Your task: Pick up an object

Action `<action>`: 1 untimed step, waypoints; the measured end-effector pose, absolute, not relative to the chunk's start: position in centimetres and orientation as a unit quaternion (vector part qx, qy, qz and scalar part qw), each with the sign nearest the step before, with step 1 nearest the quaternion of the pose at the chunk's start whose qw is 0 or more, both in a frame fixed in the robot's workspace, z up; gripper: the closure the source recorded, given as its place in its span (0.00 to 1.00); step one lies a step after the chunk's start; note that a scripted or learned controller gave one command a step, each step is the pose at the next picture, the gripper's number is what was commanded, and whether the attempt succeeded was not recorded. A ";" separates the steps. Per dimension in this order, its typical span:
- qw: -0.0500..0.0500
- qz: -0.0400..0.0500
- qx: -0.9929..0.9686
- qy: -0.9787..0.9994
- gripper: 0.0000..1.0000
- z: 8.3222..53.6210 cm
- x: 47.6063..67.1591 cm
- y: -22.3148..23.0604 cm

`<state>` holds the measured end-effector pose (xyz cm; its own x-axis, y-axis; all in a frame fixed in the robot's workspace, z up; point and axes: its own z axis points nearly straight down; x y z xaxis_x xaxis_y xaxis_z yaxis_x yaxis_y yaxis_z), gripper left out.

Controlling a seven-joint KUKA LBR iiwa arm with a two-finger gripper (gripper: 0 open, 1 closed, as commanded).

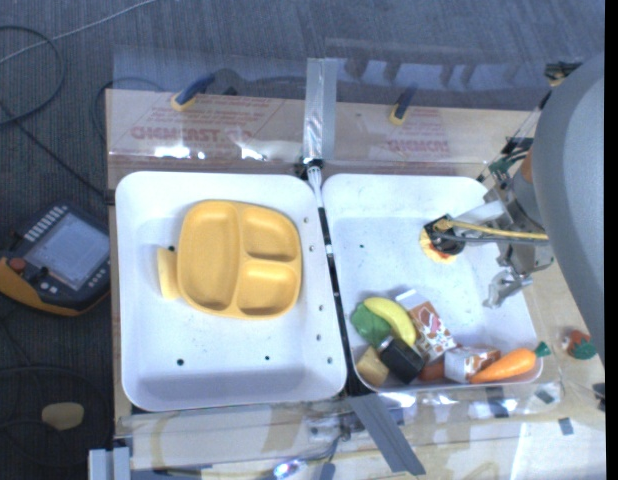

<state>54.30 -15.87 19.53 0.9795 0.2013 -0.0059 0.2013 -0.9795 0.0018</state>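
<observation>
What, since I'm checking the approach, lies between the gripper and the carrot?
Nothing visible: only bare white floor of the right bin separates the gripper from the carrot. The banana and the box lie left of that line.

Smooth shiny yellow plastic tray (pixel 237 258), glossy white plastic bins (pixel 149 368), matt brown cardboard (pixel 229 118) behind the bins, rough grey carpet (pixel 79 68)

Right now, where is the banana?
The banana lies in the right bin, near its front edge, against the green toy and just left of the small carton.
</observation>
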 end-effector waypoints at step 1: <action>0.001 -0.003 0.995 0.100 0.00 19.8 55.8 -22.2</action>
